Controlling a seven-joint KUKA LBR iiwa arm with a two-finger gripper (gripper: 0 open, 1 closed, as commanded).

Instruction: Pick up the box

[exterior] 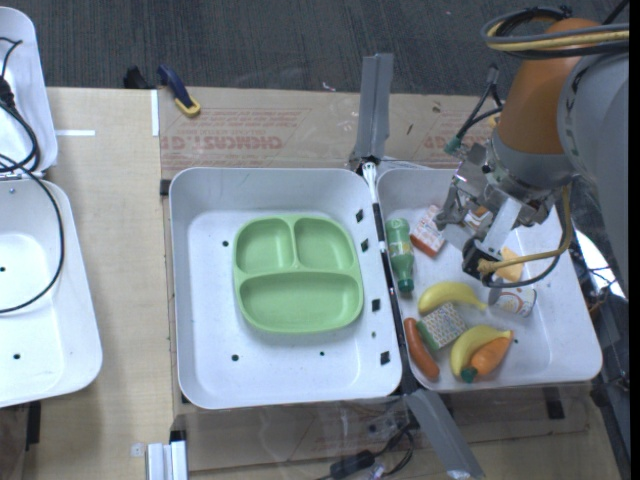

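Far left, a white tray [40,298] with a black cable [45,223] looped over it sits at the frame edge. On the wooden bench [110,188], near its back edge, lies a small blue and yellow clamp [178,91]. Next we note the left bin [200,268], which holds one green divided plate [297,273] lying flat near its middle. In the right bin [560,343], a green bottle [400,256] lies along the left wall. Just right of it, toward the back, rests the box [428,235], small, red and white, on the bin floor. Nearer the front we see a banana [452,295], a speckled grey block [443,323] just below it, a red-orange carrot-shaped piece [421,349] at the front left, and a second yellow fruit [473,346] with an orange piece [490,356] against it. A pale clear cup [516,302] lies on its side right of the banana. The gripper [456,208] hangs over the back of the right bin, just right of the box and very near it; we cannot tell whether they touch. We cannot tell how far it is open, and we see nothing in its hold. The arm [540,93] rises toward the upper right.
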